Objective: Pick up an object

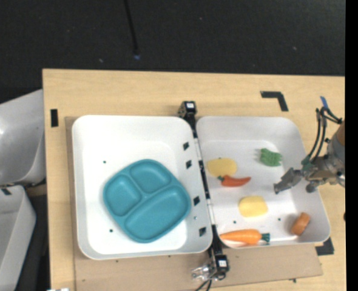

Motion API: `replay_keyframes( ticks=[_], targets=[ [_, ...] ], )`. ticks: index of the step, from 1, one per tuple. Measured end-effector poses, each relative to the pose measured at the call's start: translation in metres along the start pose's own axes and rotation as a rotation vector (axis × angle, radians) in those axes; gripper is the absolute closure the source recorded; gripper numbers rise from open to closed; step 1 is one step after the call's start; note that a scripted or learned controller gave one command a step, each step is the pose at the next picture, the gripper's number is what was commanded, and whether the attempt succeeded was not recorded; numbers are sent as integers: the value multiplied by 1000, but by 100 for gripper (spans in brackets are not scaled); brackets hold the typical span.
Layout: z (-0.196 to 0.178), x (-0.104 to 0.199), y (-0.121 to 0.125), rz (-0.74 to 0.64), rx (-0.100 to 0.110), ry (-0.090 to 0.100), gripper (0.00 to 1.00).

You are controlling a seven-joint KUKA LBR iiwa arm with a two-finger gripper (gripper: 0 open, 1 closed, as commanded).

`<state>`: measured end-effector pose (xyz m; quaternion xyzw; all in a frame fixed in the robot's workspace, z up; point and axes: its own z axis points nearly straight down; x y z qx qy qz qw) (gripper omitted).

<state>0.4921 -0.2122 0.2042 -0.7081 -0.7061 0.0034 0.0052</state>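
Hand: the hand (286,183) sits at the right side of the right bin, reaching in from the right; its 2 fingers look spread apart with nothing between them, one dark finger (283,183) pointing left over the bin floor.
Nearest things: a green leafy piece (270,157) lies up and left of the hand, apart from it; a small orange-brown piece (300,224) lies below the hand near the bin's lower right corner.
Yellow pieces: 1 yellow lump (253,206) rests on the bin floor left and below the hand; another yellow piece (221,166) lies farther left, near the divider between the bins.
Red pepper: a red chili pepper (235,180) lies just under the upper yellow piece, touching or nearly touching it, tip toward the right.
Carrot: an orange carrot (244,237) with a green top lies along the lower edge of the right bin, green end to the right.
Right bin: the right bin (288,130) is white and shallow and holds all 6 small things.
Left bin: the left bin (94,138) is beside it, edges touching, and holds a teal divided plate (146,199) with 3 compartments, turned at a slant.
Counter: the light wooden counter (136,90) carries both bins.
Arm: the wrist (324,168) with cables shows at the right edge.
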Motion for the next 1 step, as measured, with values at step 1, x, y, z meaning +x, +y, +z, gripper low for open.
replay_keyframes(
  ticks=[1],
  targets=[
    [-7,0,3,-4,-13,-4,0]
  ],
)
